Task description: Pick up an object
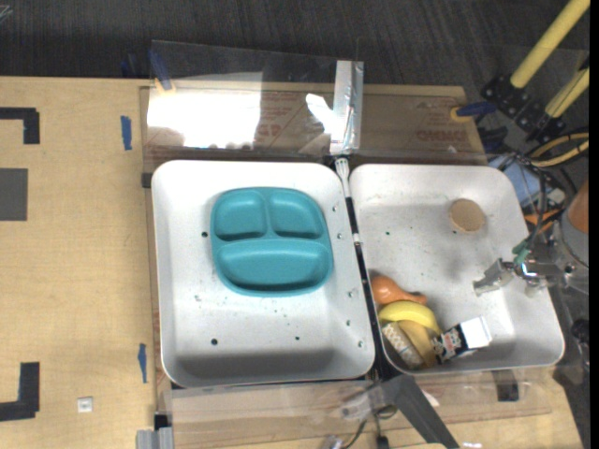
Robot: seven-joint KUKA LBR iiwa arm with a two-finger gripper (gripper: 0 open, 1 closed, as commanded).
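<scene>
Left bin [178, 251]: teal divided plate [271, 239], centered. Right bin [412, 204]: tan disc [467, 215] up top; orange fruit [397, 290], banana [412, 316], small white box [466, 336] clustered at near-left corner. Pincer [510, 274] over right bin's right side, apart from all items.

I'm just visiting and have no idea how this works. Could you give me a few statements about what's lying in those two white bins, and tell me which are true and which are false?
1. A teal divided plate lies in the left bin. True.
2. The banana lies on the teal divided plate. False: it is in the right bin, near the front left corner.
3. A round tan disc sits alone toward the back of the right bin. True.
4. The gripper is over the left bin. False: it is at the right bin's right side.
5. An orange fruit touches the banana. True.
</scene>
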